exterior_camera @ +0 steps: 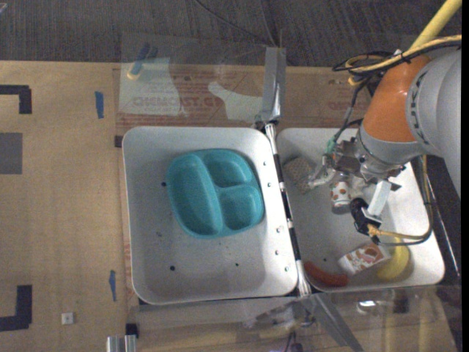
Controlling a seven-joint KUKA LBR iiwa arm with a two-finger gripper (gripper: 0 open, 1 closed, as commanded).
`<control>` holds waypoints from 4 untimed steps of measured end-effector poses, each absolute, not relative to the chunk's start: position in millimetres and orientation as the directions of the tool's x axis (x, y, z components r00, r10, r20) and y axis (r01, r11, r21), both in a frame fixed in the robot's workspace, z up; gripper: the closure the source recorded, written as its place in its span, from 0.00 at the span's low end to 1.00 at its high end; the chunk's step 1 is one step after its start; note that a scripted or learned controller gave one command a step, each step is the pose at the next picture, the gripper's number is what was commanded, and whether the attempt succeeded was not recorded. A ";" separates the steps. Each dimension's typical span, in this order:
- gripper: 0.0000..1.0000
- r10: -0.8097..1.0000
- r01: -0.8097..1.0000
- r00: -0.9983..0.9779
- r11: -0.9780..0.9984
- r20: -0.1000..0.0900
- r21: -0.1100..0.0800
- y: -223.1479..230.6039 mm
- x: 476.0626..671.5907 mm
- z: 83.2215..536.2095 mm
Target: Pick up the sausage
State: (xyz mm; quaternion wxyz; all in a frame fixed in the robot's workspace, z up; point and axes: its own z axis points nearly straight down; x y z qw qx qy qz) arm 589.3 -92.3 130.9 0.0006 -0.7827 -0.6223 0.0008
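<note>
Sausage: smooth red-brown cylinder, lying at near edge of right bin, just beside a small red/white printed packet; print too small to read. Yellow curved banana next to the packet. Gripper hangs well above sausage in pic; can't tell whether it's open. Left bin holds glossy teal 3-compartment plastic plate.

Even, fairly bright overhead light falls on the scene, and the white bins come out slightly washed. Shadows are soft and short; a faint one lies under the teal plate on its near side. Pale glare spreads across a clear sheet at the far edge of the worktop. Focus is mildly soft everywhere, with compression grain, and the arm on the right looks a little blurred. Straight edges bow slightly toward the frame's borders.
</note>
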 end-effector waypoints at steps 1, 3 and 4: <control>0.00 0.974 0.974 0.225 -0.225 -0.001 -0.002 -92.3 589.3 130.9; 0.00 0.950 0.950 0.312 -0.312 0.000 0.001 -133.5 636.7 87.0; 0.00 0.856 0.856 0.518 -0.518 0.001 0.001 -108.8 635.2 87.1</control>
